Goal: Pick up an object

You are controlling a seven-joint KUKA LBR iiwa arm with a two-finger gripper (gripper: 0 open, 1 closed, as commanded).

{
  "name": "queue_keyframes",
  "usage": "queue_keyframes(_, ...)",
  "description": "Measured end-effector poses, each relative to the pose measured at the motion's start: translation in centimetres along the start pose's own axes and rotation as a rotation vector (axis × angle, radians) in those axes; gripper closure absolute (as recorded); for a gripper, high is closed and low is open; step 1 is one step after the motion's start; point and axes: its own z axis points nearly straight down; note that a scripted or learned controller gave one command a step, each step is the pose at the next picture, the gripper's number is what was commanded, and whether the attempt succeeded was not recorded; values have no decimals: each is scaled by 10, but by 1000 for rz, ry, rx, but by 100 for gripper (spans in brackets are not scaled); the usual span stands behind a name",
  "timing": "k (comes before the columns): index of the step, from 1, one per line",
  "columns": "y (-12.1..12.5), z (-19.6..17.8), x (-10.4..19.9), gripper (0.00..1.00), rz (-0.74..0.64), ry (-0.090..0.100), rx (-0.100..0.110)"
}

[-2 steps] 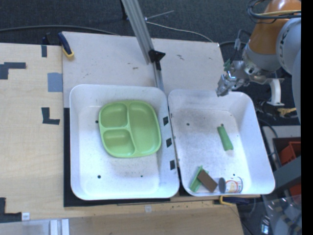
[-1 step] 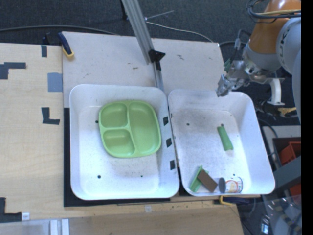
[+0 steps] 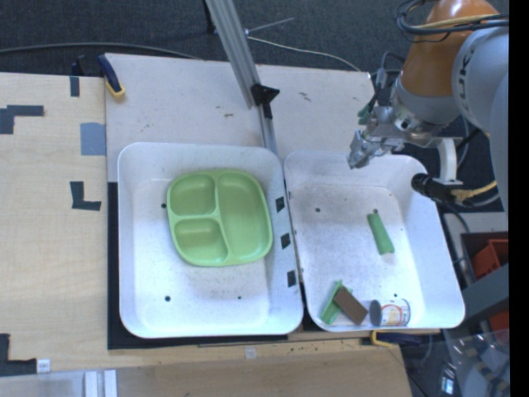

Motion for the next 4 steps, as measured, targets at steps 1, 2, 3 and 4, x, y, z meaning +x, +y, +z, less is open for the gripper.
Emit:
queue_keyframes(1,-15,10,52,100,-1,1,3)
queue_keyframes(2,-38,-1,99,100,-2,1,2)
queue_keyframes(3,-51,4,157,100,-3,1,3)
queue_keyframes(4,-73,5,196,100,-1,0,3)
